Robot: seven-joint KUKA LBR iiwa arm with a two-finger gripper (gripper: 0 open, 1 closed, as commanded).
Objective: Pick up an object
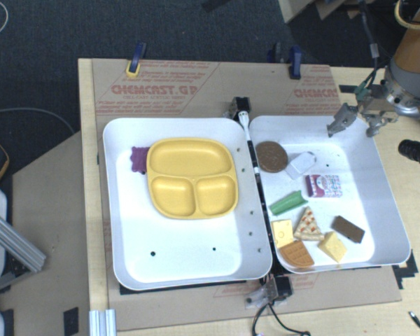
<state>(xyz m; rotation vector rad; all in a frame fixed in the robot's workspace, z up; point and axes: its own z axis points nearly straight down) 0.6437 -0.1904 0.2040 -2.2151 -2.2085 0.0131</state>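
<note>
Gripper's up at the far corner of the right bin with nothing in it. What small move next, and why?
Probably bring the gripper toward the near side and lower it over the brown cookie or the pink packet. The open fingers hold nothing and hang above the right bin at its far edge; those items lie apart from the crowded near corner.

The brown board (196,82) under the two bins carries red printed words. Above the left bin they read "CHEMCAST GP". Above the right bin the same print shows in part, not readable. The small packet (323,185) has a label, too small to read.
</note>
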